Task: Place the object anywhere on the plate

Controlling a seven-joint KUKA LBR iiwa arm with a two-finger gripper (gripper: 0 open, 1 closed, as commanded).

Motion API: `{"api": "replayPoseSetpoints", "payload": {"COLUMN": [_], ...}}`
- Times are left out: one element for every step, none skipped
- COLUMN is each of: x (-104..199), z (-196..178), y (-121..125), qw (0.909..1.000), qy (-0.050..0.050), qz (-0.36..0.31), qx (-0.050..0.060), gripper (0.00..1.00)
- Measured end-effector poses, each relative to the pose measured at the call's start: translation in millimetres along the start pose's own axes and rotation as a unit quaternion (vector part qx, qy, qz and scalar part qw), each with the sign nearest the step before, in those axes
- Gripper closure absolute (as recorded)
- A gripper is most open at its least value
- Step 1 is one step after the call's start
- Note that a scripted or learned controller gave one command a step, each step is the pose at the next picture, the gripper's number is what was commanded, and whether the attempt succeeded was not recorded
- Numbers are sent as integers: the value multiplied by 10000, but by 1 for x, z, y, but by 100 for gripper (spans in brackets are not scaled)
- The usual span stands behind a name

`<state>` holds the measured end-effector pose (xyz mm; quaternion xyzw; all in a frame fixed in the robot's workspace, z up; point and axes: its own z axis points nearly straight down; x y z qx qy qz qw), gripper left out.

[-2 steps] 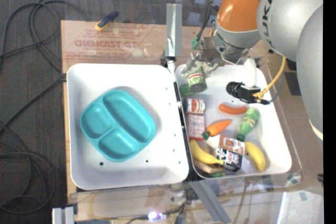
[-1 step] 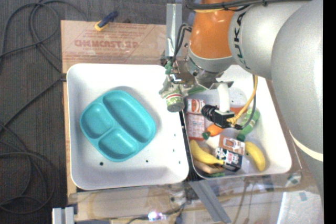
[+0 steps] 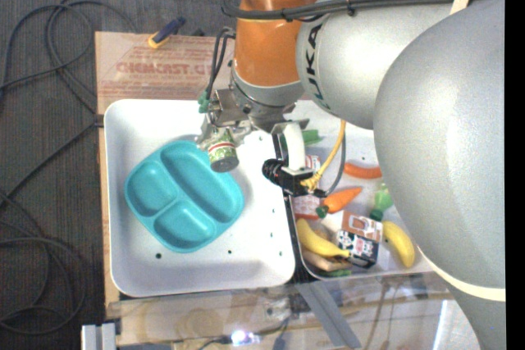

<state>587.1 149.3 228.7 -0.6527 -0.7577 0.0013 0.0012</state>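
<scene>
Over on the left, the floor (image 3: pixel 49 135) is covered in dark carpet with black cables (image 3: pixel 57 37) looped across it. A cardboard sheet (image 3: pixel 156 70) is laid under the back of the worktop, with a small blue and yellow tool (image 3: pixel 166 31) resting on its far edge. The left bin (image 3: pixel 123 258) is taken up mostly by a teal plate (image 3: pixel 184 194), split into compartments and sat at a bit of an angle. Right at the plate's upper right rim, a small can (image 3: pixel 222 156) with a red and green label is seen gripped in the claw (image 3: pixel 220 145), tilted, hanging just over the plate's edge or touching it, can't really be told which. The claw is closed around that can, so it's not set down yet. Above that, the arm (image 3: pixel 344 53) is seen coming in from the right. In the right bin (image 3: pixel 299 254), two bananas (image 3: pixel 316 240), a carrot (image 3: pixel 340 197), and a small printed box (image 3: pixel 361 235) are piled up.
</scene>
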Motion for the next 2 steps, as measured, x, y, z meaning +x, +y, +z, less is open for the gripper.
{"api": "replayPoseSetpoints", "payload": {"x": [-19, -19], "z": [-20, -20], "y": [8, 8], "qw": [9970, 9970], "qy": [-4, -3], "qz": [775, 774], "qx": [2, 3], "gripper": [100, 0]}}
